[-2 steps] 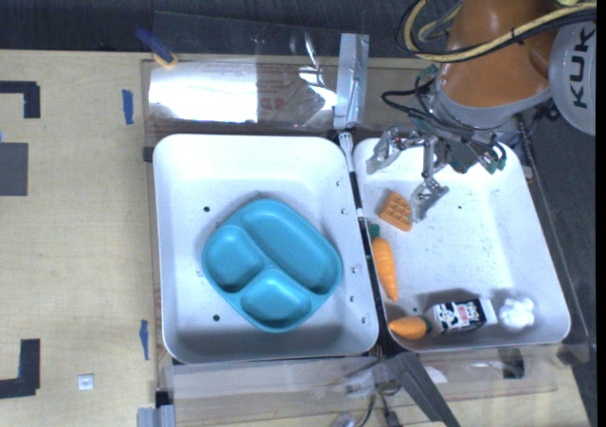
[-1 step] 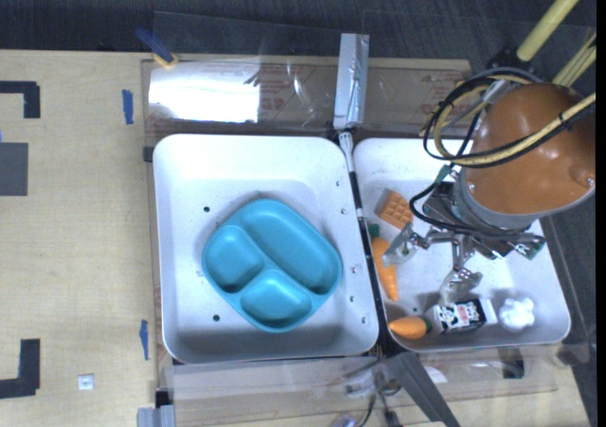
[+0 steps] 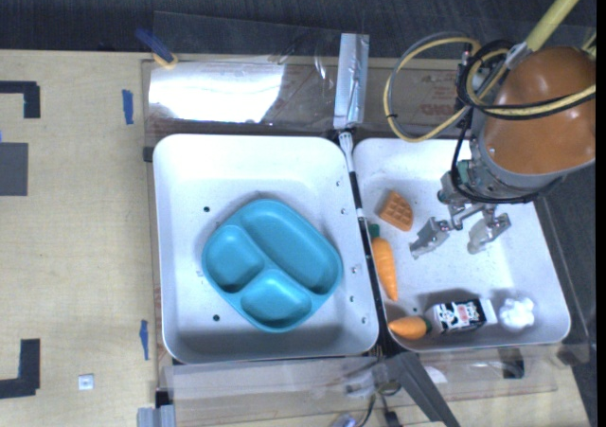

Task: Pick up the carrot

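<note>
Carrot (image 3: 383, 267) not yet picked — lies at right bin's (image 3: 544, 255) left wall, hand (image 3: 458, 232) open, empty, just right of it.

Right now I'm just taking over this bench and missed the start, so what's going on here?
A grey and orange robot arm is working over the right bin, trying to pick up the carrot. Its gripper hangs open above the bin floor with nothing between its fingers. The carrot lies untouched along the bin's left wall, apart from the gripper, with a waffle piece above it and an orange item below. The left bin holds a blue divided tray.
</note>
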`<action>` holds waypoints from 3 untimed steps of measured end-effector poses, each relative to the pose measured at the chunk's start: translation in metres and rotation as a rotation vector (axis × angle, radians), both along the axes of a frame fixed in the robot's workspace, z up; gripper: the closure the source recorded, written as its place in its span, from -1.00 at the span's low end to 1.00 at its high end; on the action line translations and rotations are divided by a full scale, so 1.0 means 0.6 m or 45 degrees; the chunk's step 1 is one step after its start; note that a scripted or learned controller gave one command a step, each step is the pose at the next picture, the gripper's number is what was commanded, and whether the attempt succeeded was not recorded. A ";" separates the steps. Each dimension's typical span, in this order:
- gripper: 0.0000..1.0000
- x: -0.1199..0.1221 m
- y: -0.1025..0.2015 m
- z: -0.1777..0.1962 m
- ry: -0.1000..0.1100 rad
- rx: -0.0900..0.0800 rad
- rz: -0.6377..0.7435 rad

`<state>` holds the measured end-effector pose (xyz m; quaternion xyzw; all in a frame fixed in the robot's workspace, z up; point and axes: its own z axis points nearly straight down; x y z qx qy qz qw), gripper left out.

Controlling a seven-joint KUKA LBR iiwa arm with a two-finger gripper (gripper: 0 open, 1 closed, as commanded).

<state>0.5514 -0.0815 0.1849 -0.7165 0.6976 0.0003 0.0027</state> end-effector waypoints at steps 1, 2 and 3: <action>-1.00 -0.093 0.117 -0.001 0.006 -0.001 0.662; -1.00 -0.119 0.033 0.000 0.005 -0.002 -0.568; -1.00 -0.100 0.101 -0.001 0.000 0.000 0.289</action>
